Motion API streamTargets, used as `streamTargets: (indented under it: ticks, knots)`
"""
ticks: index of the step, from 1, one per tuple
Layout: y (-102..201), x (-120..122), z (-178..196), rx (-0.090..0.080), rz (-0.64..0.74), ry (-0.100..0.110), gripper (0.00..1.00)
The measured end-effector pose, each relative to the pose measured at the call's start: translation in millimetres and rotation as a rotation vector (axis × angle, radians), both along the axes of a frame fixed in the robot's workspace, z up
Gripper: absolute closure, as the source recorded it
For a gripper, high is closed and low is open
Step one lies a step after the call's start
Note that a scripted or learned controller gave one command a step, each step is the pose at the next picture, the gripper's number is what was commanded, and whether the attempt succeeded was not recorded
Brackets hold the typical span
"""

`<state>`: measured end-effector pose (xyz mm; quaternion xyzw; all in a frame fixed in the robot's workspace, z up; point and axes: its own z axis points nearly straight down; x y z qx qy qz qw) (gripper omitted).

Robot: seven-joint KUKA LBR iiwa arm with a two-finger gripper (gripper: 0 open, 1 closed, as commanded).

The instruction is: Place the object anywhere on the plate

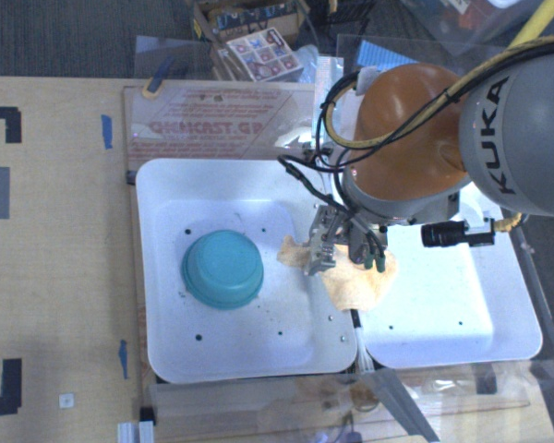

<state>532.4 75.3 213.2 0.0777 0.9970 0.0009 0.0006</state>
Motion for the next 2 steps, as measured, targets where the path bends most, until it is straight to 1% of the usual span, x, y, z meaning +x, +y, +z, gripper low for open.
streamTargets:
  ticks: [1,2]
  knots:
    - [42.9,-23.9,6.8,0.000,0.153,-0.001,1.00]
    - [42.5,-23.8,7.0,0.000,0.152,-0.001,0.00]
